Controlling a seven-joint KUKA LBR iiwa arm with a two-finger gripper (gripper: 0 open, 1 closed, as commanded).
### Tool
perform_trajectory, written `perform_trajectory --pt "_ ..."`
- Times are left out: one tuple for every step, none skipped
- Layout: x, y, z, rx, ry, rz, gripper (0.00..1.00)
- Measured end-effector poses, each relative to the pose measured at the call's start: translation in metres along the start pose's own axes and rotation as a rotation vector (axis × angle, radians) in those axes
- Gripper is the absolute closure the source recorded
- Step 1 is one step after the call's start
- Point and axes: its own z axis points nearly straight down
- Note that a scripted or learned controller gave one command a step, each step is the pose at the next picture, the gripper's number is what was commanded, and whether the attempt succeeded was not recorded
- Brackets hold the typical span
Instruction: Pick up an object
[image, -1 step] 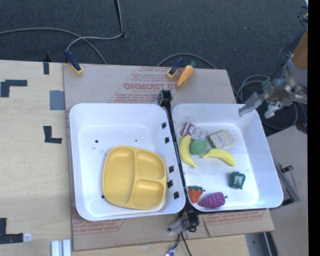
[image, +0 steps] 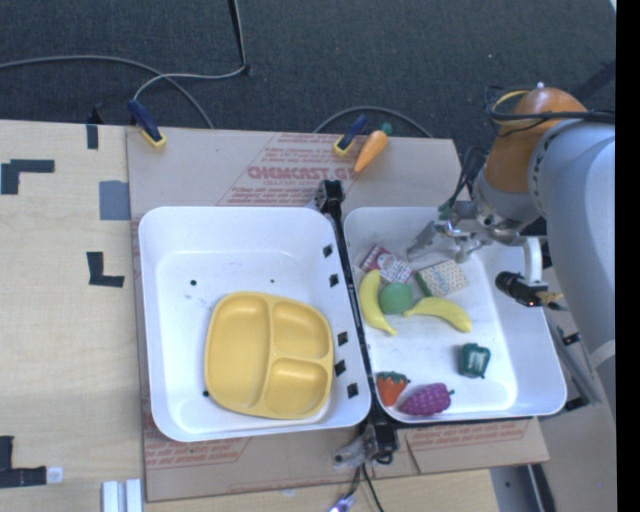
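The right bin (image: 530, 385) holds several toy foods: two yellow bananas (image: 372, 303) (image: 443, 312), a green ball (image: 396, 297) between them, a beige waffle-like piece (image: 443, 277), a red-and-white packet (image: 384, 264), a dark green pepper (image: 474, 359), a strawberry (image: 391, 386) and purple grapes (image: 426, 399). My gripper (image: 440, 240) hangs over the bin's far part, just above the waffle piece and to the right of the packet. Nothing is visibly held.
The left bin (image: 170, 250) contains a yellow divided plate (image: 270, 355). An orange toy carrot (image: 369, 150) lies on the cardboard behind the bins, near blue-and-yellow clamps (image: 147, 122). A black clip divider (image: 340, 270) separates the bins. The grey arm (image: 570, 200) covers the right bin's far right corner.
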Motion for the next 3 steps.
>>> perform_trajectory --pt "0.04 -0.094 0.002 0.0 0.0 0.003 0.0" --pt "0.088 -0.047 0.003 -0.003 0.0 0.0 0.0" --pt "0.087 -0.102 0.002 -0.002 -0.001 0.002 0.0"
